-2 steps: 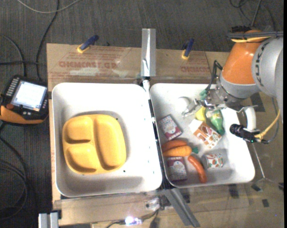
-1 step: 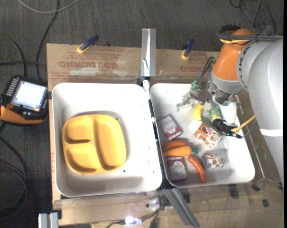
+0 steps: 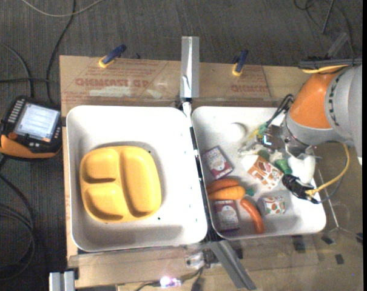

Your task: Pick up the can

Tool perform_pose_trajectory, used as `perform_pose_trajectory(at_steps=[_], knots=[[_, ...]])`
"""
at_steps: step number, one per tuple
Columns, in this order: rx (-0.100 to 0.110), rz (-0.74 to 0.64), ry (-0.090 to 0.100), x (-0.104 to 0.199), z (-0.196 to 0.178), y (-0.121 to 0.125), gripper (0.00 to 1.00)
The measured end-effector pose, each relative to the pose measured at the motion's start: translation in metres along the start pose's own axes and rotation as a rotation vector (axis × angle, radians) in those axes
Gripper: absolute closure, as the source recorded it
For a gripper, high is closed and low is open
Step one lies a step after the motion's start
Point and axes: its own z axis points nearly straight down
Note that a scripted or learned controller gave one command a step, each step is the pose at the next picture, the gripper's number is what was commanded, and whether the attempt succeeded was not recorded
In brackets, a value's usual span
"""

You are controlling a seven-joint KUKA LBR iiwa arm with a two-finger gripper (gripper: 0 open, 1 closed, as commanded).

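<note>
Closest to me, along the near wall of the right-hand shallow white bin (image 3: 319, 226), is a row of small stuff: a dark maroon-labelled pack (image 3: 225, 214), a red pepper-shaped toy (image 3: 252, 214), and what I take to be the can, a stubby white-and-red labelled tin (image 3: 272, 205). It looks tipped on its side with its long axis running roughly across the bin, but it's small and I wouldn't swear to that.

So here's the bit that matters. The grey arm with the orange band (image 3: 310, 108) comes in from the right, and its two-finger gripper (image 3: 263, 139) hangs over the far half of that same bin. The can lies from it straight toward the near wall, maybe a touch toward the arm's side. Sitting between the two is a red-and-white printed carton (image 3: 265, 171), so my guess is the gripper has to clear the carton on its way down.

Can't tell how far open the gripper is, or whether it's got anything; it's a dark tangle with green bits around it. The can itself sits apart from it, on the bin floor.

Left bin (image 3: 74, 223) just has the yellow compartment plate (image 3: 119, 182).
</note>
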Motion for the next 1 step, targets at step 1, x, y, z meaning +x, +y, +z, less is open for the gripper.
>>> perform_pose_trajectory(at_steps=[1], knots=[[0.022,-0.244,-0.027,0.0152,0.0026,-0.0174,0.00]])
